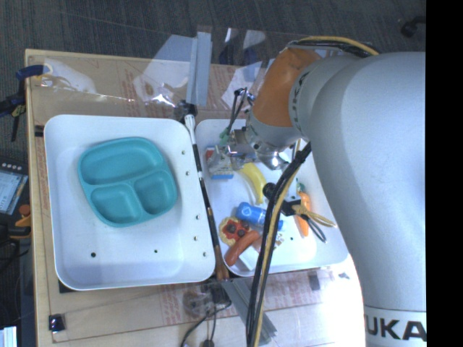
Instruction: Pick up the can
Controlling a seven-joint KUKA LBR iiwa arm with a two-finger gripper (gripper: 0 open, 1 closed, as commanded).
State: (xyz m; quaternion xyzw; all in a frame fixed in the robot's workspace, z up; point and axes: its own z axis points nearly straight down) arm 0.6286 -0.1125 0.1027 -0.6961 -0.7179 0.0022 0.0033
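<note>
Teal tray (129, 180), yellow banana (253, 180) (white bins (65, 230))

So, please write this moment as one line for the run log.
arm: over right bin | hand: low at bin's far-left part | can: blue, lying in bin, not held | left bin: teal divided plate

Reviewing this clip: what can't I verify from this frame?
- Tool: in the camera view the wrist covers it, so its state is unreadable.
- Can: a blue piece, crossed by the black cable; identity uncertain.
- Right bin: far side hidden under the arm.
</note>
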